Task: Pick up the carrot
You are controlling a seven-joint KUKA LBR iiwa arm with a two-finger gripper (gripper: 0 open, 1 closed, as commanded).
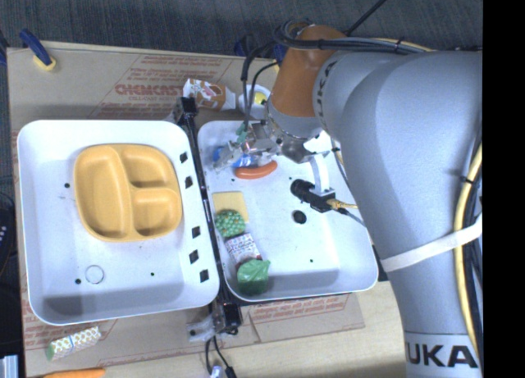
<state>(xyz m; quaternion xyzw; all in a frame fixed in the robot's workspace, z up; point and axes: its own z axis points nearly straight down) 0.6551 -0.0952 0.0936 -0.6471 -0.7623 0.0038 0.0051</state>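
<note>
1. The carrot [256,170] lies in the far part of the right bin [354,263], and you see it as a short orange curve. The arm [394,122] reaches in over it, with its jaws just above or touching the carrot's far side.
2. You cannot tell whether the jaws are wide or narrow; wiring and the wrist hide them. Nothing shows the carrot held.
3. Judge the carrot as light and stiff, most likely a smooth toy that can skid out of a pinch. Take it across its narrow width near the middle, not at a tapering end.
4. Its far edge is crowded by small blue and white bits beside the jaws, so you risk catching one of those instead.
5. Nearer you in the same bin lie a yellow block [230,202], a green ball [230,222], a packet [243,247] and a green lump [253,274], all apart from the carrot.
6. The left bin [41,204] holds a yellow plate [127,190].
7. Both bins sit on printed cardboard [156,81] laid over the surface. The bin floor looks slick, so expect the carrot to slide if nudged.
</note>
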